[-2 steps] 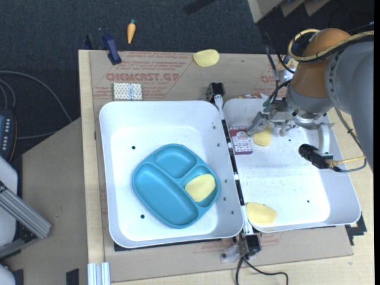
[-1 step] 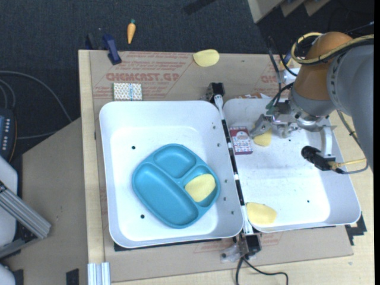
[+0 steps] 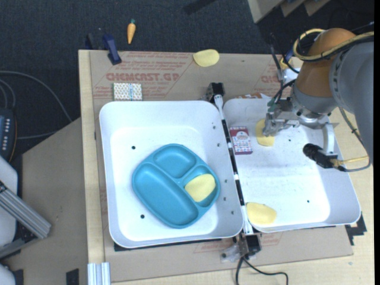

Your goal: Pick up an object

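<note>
A small yellow piece (image 3: 265, 135) lies in the right bin (image 3: 332, 209), directly under the gripper (image 3: 275, 125); whether the jaws are open or closed on it cannot be told. A clean pick likely needs a centred, straight-down close before lifting.

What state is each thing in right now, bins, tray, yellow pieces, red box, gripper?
Left bin: holds the blue tray.
Blue tray: flat, one yellow piece in a compartment.
Right bin: holds the red box and two yellow pieces.
Red box: lying flat by the left wall.
Yellow piece: at the gripper, grasp unclear.
Yellow piece: on the front rim.
</note>
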Action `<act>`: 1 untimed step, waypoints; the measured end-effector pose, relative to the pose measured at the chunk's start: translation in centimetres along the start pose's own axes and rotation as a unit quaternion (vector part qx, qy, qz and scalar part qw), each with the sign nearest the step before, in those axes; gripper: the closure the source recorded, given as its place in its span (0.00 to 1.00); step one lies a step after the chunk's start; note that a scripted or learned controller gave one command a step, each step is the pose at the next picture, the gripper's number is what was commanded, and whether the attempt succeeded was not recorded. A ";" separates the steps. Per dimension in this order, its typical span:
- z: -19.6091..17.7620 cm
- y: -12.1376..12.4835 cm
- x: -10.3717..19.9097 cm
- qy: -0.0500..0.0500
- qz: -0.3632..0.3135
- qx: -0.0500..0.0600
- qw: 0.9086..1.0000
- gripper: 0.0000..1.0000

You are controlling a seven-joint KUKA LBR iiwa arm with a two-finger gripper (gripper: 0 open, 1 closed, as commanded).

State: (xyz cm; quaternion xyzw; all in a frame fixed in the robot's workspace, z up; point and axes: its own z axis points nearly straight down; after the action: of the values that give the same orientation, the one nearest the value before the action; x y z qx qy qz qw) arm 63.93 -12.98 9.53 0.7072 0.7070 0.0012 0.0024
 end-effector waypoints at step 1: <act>0.0 0.0 0.0 0.000 0.000 0.000 1.000 0.00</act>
State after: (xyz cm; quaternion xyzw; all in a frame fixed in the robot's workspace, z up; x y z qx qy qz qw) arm 63.92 -12.97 9.49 0.7073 0.7069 0.0011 0.0021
